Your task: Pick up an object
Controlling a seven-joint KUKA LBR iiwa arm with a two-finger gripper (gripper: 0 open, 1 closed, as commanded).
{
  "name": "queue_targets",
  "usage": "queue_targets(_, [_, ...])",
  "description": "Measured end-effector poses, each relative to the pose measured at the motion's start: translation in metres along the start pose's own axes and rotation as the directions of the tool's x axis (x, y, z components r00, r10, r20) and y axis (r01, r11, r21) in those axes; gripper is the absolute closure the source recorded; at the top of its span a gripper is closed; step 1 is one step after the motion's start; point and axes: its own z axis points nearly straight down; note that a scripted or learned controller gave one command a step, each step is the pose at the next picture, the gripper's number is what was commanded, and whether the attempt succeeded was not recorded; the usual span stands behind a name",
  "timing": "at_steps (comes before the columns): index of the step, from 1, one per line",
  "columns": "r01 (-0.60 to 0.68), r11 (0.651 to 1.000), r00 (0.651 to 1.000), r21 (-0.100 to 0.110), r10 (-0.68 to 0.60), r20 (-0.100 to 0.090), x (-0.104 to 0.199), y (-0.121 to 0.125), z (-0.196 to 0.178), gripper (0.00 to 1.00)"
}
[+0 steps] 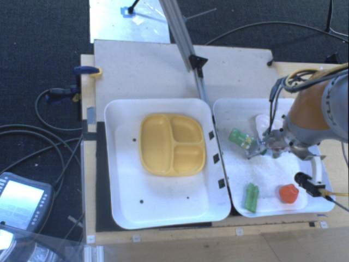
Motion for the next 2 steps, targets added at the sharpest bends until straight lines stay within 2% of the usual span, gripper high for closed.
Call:
queue_targets(1, [-0.001, 1.0, 1.0, -0.005, 0.001, 0.0, 0.0, 0.001, -0.012, 1.0])
queue_targets(2, [0.005, 1.0, 1.0, -0.01, -0.005, 0.002, 0.0, 0.002, -0.077, 1.0])
